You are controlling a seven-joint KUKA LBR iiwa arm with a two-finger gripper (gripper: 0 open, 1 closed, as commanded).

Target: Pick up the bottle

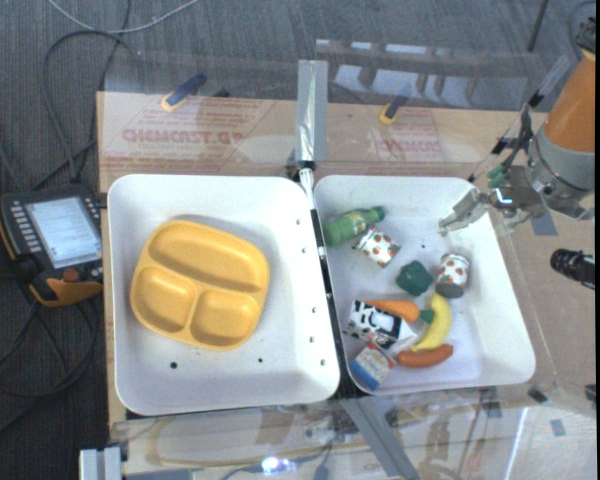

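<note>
The gripper is seen over the upper right part of the right bin, its fingers spread wide with nothing between them. The bottle — green, lying on its side — is found well to the gripper's left, near the bin's upper left corner. A small printed can lies between them, just beside the bottle. Below the gripper a banana and a carrot are seen — apart from it.

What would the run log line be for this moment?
stage: approach | gripper: above right bin, nothing held | green bottle: lying at bin's upper left, untouched | yellow tray: left bin
</note>
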